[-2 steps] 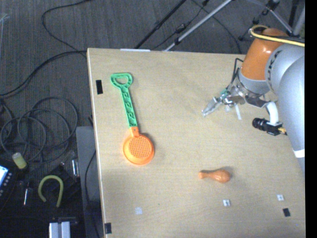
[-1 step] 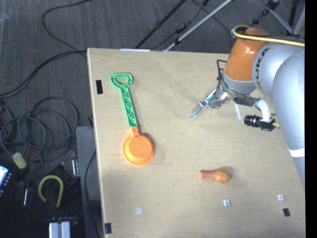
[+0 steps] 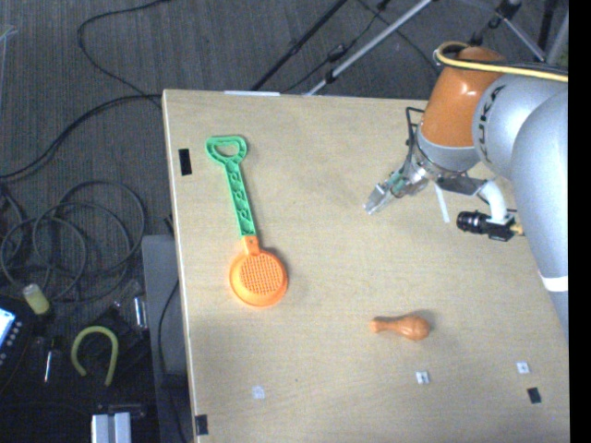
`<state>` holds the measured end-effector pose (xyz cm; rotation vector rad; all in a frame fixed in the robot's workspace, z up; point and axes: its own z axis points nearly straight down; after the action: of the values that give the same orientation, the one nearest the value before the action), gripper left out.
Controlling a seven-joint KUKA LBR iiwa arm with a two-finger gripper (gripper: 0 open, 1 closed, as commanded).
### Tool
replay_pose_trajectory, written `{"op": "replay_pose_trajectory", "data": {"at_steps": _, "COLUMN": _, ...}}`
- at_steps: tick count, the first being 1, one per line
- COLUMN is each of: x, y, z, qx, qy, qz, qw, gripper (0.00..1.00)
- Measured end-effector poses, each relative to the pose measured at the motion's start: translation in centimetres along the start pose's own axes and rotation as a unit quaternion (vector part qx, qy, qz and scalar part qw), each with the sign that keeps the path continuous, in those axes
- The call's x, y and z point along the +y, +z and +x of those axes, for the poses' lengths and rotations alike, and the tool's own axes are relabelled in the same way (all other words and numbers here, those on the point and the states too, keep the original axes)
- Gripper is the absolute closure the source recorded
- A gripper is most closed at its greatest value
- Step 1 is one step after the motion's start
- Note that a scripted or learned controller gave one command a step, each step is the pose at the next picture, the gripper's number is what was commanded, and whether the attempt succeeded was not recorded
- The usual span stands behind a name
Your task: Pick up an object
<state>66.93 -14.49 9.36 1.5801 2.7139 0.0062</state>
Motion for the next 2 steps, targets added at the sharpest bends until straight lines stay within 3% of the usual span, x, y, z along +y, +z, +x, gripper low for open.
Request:
{"op": "replay_pose_trajectory", "data": {"at_steps": 1, "x": 0.3, "y": -8.9, "z": 8.2, "qx": 0.000, "qy": 0.166, "qz": 0.003, "qw": 0.9862, "gripper": 1.00}}
{"op": "replay_pose_trajectory", "data": {"at_steps": 2, "x": -4.5, "y": -34.1, "z": 12.2, "qx": -0.002, "qy": 0.258, "qz": 0.002, "qw": 0.9660, "gripper": 1.00}}
